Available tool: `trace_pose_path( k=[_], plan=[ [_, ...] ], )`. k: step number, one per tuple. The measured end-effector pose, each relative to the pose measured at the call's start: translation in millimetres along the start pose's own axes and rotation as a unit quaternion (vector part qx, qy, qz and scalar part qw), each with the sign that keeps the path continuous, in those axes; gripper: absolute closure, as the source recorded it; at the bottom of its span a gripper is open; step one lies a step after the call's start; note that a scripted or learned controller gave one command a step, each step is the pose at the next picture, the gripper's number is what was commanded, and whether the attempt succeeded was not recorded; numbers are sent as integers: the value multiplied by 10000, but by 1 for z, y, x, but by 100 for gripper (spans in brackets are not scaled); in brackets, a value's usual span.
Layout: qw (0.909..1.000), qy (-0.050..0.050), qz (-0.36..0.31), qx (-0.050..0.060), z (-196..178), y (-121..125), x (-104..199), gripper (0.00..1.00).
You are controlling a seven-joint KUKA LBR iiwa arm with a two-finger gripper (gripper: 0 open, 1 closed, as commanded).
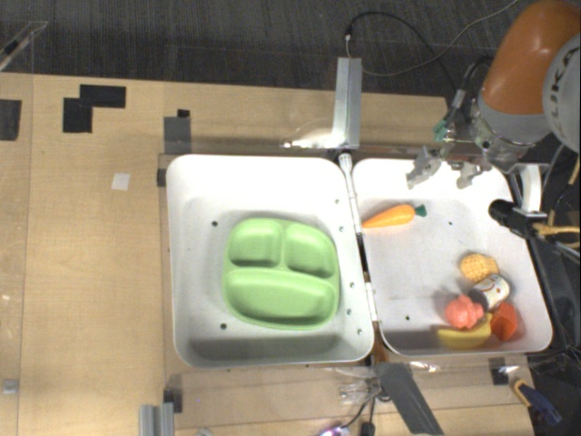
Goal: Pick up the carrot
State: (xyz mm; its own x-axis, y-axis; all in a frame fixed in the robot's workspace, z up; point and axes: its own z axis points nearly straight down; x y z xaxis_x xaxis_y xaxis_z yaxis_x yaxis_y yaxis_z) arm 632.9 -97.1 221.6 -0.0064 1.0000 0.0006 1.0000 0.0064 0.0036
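Scene: I am looking down at a slant on two white bins side by side; the right bin (pixel 399 271) is holding the toys, the left bin (pixel 195 243) is holding a green divided plate (pixel 280 272).
Carrot: the carrot (pixel 390 215) is lying on the floor of the right bin, near its upper left corner, close beside the wall shared with the left bin.
Carrot axis: it is running roughly left to right, pointed tip toward the shared wall, green stub toward the right.
Claw: the gripper (pixel 445 171) is hovering over the back edge of the right bin, its two fingers spread apart and gripping nothing.
Carrot from claw: it is sitting below and to the left of the claw in the view, near but not touching.
Other toys: a cluster (pixel 478 302) is sitting well apart in the lower right corner.
My judgement: I am expecting the move to need a shift left and toward the front, then a descent with the fingers straddling the carrot across its width.
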Motion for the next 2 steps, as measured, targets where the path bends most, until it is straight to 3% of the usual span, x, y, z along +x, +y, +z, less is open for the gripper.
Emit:
trace_pose_path(
  k=[1,2],
  plan=[
    [9967,-3,-810,-13,126,-9,5,0],
    [9967,6,-809,-22,115,-8,6,100]
  ],
)
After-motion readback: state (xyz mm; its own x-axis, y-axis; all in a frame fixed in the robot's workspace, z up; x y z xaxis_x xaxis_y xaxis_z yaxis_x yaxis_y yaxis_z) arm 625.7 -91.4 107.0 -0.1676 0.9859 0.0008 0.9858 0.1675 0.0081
